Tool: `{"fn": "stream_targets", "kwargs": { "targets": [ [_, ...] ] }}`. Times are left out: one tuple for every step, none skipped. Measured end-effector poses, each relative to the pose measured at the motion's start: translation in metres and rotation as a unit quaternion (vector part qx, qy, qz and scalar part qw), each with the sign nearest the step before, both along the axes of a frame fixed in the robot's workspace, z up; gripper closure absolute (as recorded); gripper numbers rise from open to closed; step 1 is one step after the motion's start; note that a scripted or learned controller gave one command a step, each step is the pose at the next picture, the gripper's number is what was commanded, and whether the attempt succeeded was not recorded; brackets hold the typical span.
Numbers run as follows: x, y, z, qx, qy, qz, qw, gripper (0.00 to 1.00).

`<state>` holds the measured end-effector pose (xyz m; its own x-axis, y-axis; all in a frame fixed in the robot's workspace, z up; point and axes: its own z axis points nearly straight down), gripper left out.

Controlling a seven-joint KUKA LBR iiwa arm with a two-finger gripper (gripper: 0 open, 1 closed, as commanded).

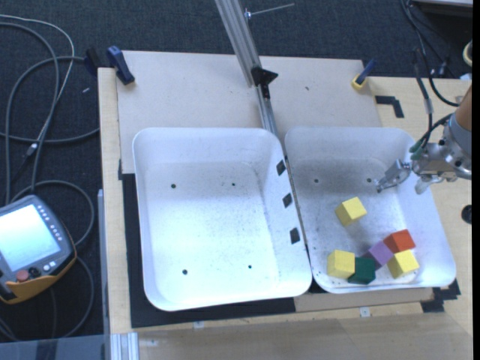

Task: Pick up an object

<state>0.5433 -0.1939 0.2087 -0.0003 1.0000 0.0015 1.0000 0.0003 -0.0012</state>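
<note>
Several small blocks lie in the right bin (330, 137). A yellow block (350, 211) sits alone near the middle. Along the front wall cluster another yellow block (340, 263), a green block (364, 270), a purple block (380, 253), a red block (400, 241) and a third yellow block (404, 263). My gripper (401, 185) hangs over the bin's right side, up and to the right of the lone yellow block. It is open, and there is nothing between its fingers.
The left bin (202, 201) lies beside the right one, with a slanted metal pole (240, 36) rising behind the divide. Blue (120, 64) and yellow (363, 77) clamps hold the board's back corners. A pendant (30, 246) lies at the left.
</note>
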Motion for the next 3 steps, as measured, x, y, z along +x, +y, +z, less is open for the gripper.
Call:
{"fn": "stream_targets", "kwargs": {
  "targets": [
    [-0.004,0.046,-0.096,0.0021,0.004,0.002,1.0,0.0],
    [-0.002,0.043,-0.081,-0.0001,-0.001,0.0,1.0,1.0],
    [0.047,0.106,-0.106,-0.0012,-0.006,0.003,1.0,1.0]
  ]
}}
